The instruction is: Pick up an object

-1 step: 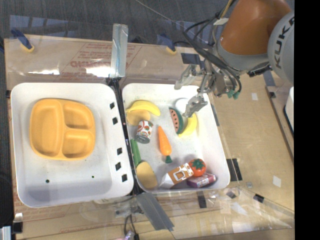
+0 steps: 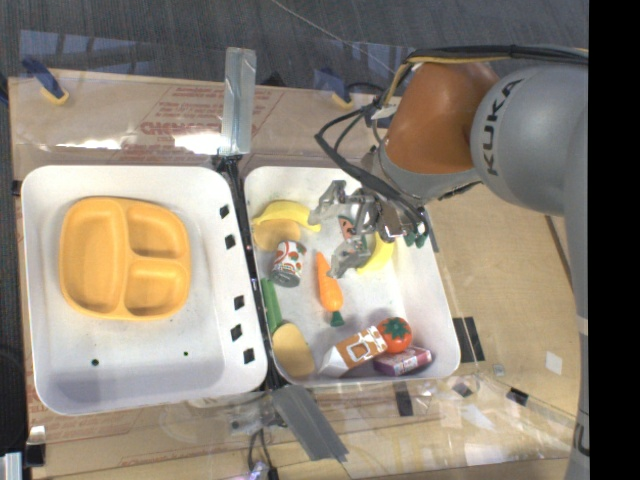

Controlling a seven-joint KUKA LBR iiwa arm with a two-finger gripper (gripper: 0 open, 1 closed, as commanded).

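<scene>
Below jaws (image 2: 345, 230): carrot (image 2: 329, 289) lengthwise, green end toward near rim.

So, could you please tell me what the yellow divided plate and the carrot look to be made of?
Plate: probably moulded plastic, matte, with one even yellow colour and soft rounded compartment edges.
Carrot: likely toy plastic, smooth, with uniform orange colour and a slight sheen.
</scene>
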